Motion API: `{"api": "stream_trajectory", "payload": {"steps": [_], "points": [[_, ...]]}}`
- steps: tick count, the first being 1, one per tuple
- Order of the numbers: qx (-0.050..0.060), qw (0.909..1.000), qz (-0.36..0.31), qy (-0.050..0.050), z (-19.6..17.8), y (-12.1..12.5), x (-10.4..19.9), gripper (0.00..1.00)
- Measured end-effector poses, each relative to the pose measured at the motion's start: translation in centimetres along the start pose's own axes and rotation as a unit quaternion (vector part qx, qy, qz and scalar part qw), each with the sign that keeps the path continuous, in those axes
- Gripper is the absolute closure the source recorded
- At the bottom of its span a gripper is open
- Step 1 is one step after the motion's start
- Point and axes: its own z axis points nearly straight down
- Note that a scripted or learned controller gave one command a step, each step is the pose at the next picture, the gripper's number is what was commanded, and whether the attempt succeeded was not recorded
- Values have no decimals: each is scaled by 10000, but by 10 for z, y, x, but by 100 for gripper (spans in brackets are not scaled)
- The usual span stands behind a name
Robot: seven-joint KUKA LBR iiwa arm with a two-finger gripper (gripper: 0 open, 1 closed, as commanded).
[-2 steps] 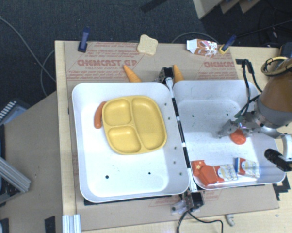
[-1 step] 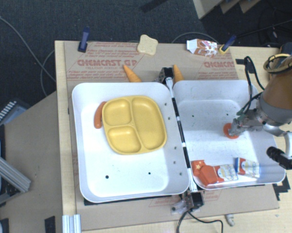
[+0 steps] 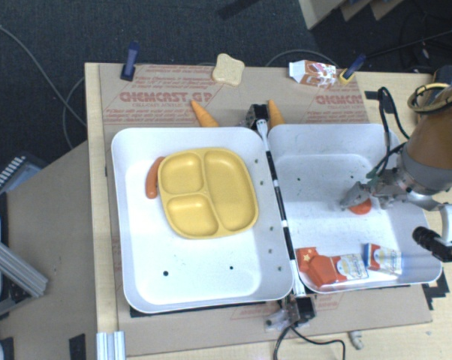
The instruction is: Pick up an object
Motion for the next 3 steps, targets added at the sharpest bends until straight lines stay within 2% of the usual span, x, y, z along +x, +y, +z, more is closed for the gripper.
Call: {"api": "stream_trajectory", "payload": {"steps": [1, 2, 3], "points": [[10, 10000, -10, 8, 11, 11, 31, 0], [-17, 10000, -7, -8, -1, 13, 30, 100], [-16, 10000, -6, -7, -1, 13, 30, 0]]}}
